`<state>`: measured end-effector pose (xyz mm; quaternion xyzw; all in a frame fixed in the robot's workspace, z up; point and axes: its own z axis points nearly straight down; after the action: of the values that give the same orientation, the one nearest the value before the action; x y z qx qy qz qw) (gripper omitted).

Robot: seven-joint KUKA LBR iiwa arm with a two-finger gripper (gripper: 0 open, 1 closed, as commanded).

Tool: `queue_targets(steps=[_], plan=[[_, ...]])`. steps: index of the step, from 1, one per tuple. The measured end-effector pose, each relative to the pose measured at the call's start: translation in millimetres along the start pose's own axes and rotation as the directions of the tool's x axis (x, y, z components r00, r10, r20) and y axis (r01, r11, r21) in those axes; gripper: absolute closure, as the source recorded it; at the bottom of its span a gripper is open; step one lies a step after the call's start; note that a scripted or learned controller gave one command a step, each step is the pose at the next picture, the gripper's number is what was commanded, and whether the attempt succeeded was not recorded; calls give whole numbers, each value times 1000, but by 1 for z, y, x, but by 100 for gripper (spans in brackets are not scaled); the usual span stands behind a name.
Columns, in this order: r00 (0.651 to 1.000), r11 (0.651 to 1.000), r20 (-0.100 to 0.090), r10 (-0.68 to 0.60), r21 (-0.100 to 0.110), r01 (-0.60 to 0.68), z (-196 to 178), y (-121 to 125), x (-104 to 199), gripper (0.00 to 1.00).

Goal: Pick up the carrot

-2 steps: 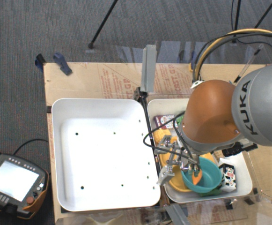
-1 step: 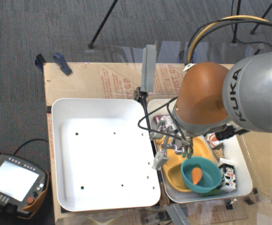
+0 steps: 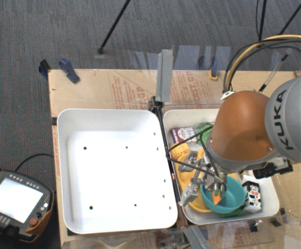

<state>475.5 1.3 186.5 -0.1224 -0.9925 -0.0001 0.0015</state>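
The gripper (image 3: 212,187) is down in the right-hand bin (image 3: 272,205), reaching below the arm's big orange band (image 3: 239,134). Its metal fingers sit over the near part of the bin, but from where I stand I cannot tell whether they are spread or pressed together; cables and the wrist crowd the view.

Just beside the fingertips, a touch below and to their right, an orange piece that looks like the carrot (image 3: 217,195) lies inside a teal bowl (image 3: 232,197). It seems very close to the fingers, though I cannot make out whether it is between them.

Under and to the left of the gripper there is a yellow thing (image 3: 187,171), partly hidden by the tool. Farther up from the gripper lies a small dark red packet (image 3: 182,134), with something green (image 3: 207,131) next to it at the edge of the orange band. To the right of the bowl is a small black-and-white toy (image 3: 253,194).

Well to the left of the gripper is the other white bin (image 3: 65,154). Both bins rest on a cardboard-covered bench (image 3: 88,90). Far off at the lower left sits a control pendant (image 3: 14,200) on the carpet.
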Motion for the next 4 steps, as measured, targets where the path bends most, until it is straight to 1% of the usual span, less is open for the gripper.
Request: queue_targets(steps=[1,2,3,4], plan=[[1000,1000,3,-7,-1,7,0,35,-63,0],[977,977,-1,215,1,-215,0,2,-16,0],[998,998,-1,58,0,-58,0,-16,-4,0],[999,999,-1,50,0,-50,0,11,3,0]])
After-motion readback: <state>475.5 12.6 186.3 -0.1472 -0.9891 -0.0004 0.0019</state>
